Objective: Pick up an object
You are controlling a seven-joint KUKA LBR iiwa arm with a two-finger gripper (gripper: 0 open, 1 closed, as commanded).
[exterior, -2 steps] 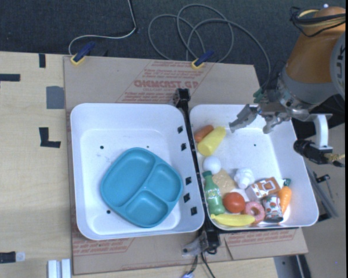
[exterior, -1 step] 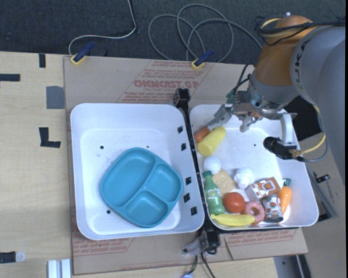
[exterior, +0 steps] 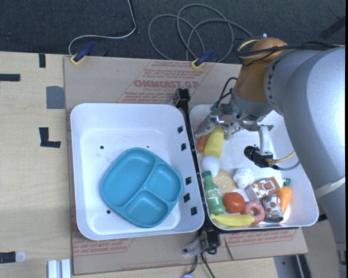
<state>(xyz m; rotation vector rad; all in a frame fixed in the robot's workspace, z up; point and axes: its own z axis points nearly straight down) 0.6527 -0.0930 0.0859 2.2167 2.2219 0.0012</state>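
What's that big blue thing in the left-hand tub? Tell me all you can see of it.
It is a blue plate, smooth and plastic-looking, with rounded corners and raised ridges splitting it into three compartments: one large and two smaller. It lies flat and face up on the floor of the left bin, turned at a slant to the bin's walls, toward the near right part. Its compartments hold nothing. It is the one thing in that bin; the bin floor is all that touches it.
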